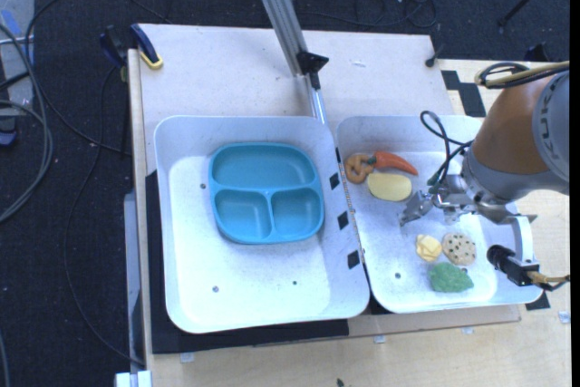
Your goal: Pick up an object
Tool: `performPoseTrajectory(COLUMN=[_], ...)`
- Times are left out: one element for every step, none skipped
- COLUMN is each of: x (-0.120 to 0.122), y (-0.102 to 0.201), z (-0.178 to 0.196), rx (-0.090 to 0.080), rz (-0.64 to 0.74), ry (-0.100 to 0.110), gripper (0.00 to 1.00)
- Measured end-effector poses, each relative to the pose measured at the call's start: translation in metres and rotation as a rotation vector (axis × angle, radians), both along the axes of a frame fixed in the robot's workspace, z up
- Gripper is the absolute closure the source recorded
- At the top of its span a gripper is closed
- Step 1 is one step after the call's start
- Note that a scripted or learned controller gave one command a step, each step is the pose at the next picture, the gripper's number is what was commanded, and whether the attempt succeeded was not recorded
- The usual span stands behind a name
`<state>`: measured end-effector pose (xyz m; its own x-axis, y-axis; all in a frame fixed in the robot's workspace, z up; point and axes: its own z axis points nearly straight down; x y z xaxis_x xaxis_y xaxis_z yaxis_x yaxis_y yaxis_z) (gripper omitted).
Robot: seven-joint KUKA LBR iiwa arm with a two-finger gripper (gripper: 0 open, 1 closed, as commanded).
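left bin [181, 285] is bearing a blue divided tray [266, 192] | right bin [381, 281] is bearing food toys | gripper [419, 211] is hovering just beside the yellow potato [389, 187], fingers looking spread, pinching nothing | potato is lying with its long axis left-right | risk: neighbouring carrot [395, 160] and pretzel [359, 166] crowding it, so it is likely to skid aside

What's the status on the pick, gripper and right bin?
Gripper low in right bin, nothing visibly held. Yellow potato-shaped piece and cookie nearby, untouched. Path unobstructed.

Bright, even overhead light, soft shadows, slightly grainy, bluish cast.
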<state>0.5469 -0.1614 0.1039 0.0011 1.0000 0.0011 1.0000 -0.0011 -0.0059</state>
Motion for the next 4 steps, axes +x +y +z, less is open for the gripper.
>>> performPoseTrajectory(x=[0.002,0.004,0.009,0.01], y=[0.0,0.003,-0.006,-0.007], z=[0.014,0.077,0.126,0.147], rx=[-0.002,-0.003,-0.004,-0.002], rz=[-0.001,0.003,0.002,0.003], ry=[-0.007,-0.012,-0.012,-0.01], gripper=[1.0,1.0,1.0,1.0])
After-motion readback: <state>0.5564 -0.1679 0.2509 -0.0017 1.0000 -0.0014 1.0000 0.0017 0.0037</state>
